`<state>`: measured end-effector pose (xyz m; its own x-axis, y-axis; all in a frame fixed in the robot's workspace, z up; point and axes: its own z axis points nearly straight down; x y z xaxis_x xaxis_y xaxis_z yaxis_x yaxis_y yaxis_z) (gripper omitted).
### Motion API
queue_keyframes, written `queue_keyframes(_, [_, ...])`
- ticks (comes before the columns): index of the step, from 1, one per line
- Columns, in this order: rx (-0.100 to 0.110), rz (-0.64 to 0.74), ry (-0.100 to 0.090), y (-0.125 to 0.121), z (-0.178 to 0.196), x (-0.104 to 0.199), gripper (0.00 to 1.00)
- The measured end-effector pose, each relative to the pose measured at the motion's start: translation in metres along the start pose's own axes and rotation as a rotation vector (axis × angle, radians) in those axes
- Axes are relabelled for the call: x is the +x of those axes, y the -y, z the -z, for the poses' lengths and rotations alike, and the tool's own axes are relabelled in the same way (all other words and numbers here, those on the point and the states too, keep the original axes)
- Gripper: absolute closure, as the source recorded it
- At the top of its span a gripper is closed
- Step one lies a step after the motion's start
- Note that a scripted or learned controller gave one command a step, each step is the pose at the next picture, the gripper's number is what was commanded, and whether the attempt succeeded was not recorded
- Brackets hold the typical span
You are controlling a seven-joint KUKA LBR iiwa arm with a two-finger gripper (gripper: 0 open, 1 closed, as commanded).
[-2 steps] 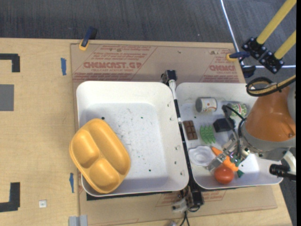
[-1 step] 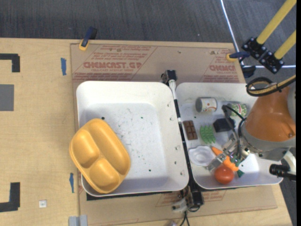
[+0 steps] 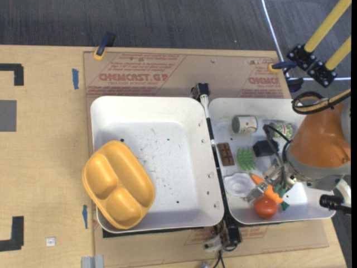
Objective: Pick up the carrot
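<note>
Looks like a robotics lab: cardboard sheet [image 3: 184, 71] clamped to a wooden bench [image 3: 44, 149], blue tape marks [image 3: 75, 78], two white bins [image 3: 150, 108], grey carpet [image 3: 139, 10].

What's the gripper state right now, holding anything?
Gripper: down in the right white bin at the small orange carrot; open or closed cannot be told.

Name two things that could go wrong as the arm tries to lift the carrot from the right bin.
1. The carrot lies tight against a red tomato-like ball and a clear plastic piece, so the gripper might catch or shove those instead.
2. The carrot sits close to the right bin's front wall, so a nudge could wedge it there.
</note>
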<state>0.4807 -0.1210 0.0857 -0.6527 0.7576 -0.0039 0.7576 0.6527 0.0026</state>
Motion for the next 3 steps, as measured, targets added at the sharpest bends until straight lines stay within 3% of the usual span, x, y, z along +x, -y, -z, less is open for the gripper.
queue_keyframes(1, [0.001,-0.253,-0.002,-0.008,0.0,0.011,0.0])
queue_keyframes(2, [-0.002,-0.254,0.001,-0.01,0.01,0.01,1.0])
queue_keyframes(3, [0.002,-0.389,-0.003,-0.044,0.099,0.052,1.0])
